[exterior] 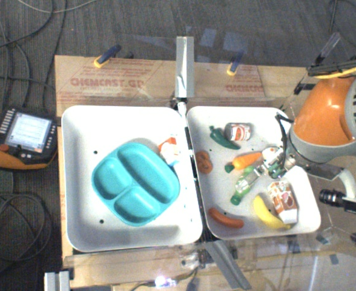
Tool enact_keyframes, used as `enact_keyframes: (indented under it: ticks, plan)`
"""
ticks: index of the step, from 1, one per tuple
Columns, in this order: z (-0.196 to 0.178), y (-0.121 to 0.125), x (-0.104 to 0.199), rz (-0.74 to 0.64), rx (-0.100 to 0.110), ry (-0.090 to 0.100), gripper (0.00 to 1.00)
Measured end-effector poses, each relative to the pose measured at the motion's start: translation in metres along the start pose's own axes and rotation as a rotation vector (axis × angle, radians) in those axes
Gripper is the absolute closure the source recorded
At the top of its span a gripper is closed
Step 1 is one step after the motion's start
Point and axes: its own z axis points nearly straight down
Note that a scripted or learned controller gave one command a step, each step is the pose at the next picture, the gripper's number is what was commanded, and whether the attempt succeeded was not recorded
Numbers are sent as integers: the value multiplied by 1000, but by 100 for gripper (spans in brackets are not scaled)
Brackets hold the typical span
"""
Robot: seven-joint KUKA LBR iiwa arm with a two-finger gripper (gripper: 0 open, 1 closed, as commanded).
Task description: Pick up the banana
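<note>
The banana (267,214) is seen lying in the right bin (217,117), toward 5 o'clock of that bin, touching a small carton (283,202) on its right side and well apart from the sausage (226,218) at 7 o'clock. The gripper (273,164) is placed low over the bin's middle right, at about 12 o'clock of the banana, beside a carrot (249,160) and a green bottle (242,188). Whether the fingers are spread or pressed together cannot be told. Nothing is seen held. The task is judged barely begun: the banana is yet to be reached, grasped and lifted.
</note>
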Motion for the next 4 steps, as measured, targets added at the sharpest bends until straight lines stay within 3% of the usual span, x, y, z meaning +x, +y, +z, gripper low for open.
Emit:
enact_keyframes:
  ticks: [1, 2, 3, 4]
  plan:
    - [83, -31, -8, -64, -8, -6, 0]
    - [83, -31, -9, -64, -9, -6, 0]
    - [74, -29, -10, -63, -13, -11, 100]
    - [-20, 11, 33, 416, 2, -2, 100]
